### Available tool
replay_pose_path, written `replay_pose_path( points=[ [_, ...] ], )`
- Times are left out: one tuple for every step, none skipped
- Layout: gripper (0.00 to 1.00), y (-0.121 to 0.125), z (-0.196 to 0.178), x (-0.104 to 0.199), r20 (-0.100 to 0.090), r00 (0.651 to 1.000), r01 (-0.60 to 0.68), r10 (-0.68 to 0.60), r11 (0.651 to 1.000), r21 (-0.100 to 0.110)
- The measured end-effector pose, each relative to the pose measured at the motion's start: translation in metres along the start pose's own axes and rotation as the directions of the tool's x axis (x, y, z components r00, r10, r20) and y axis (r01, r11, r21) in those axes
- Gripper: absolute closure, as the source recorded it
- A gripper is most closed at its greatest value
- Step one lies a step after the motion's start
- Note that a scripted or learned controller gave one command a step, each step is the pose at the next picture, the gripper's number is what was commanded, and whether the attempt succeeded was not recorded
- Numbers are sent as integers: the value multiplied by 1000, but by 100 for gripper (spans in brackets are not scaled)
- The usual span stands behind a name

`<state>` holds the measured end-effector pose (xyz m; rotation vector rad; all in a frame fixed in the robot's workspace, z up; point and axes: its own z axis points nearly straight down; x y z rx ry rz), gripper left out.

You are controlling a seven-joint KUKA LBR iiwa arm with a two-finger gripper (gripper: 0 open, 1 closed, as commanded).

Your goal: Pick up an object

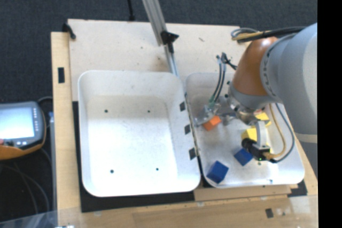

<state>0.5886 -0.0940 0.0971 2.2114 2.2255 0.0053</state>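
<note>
From where I stand, the arm [278, 69] comes in from the right and bends down over the right bin [278, 176], its orange band sitting above the wrist. The gripper [209, 117] is low in the far-left part of that bin, close to the wall shared with the left bin [133, 131]. A small orange block [213, 122] lies right at the fingertips; I cannot tell whether the fingers are spread or closed, nor whether the block is actually between them.

Nearer to me in the same bin, a blue block [217, 171] rests by the near-left corner, and a second blue block [243, 156] lies a little to its right. A yellow object [262, 116] shows partly behind the wrist hardware, on the right side of the bin.

A slanted metal rail [152, 5] rises from the far side of the bench [107, 42], and a small screen device [20, 125] sits off to the left.
</note>
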Motion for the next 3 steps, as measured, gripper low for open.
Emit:
replay_pose_path(
  points=[
    [100,-2,-11,-3,1,1000,1,-1,1000,3],
    [100,10,-104,96,-3,1000,4,-4,1000,-3],
    [100,15,-99,184,-4,1000,4,-4,1000,5]
  ],
)
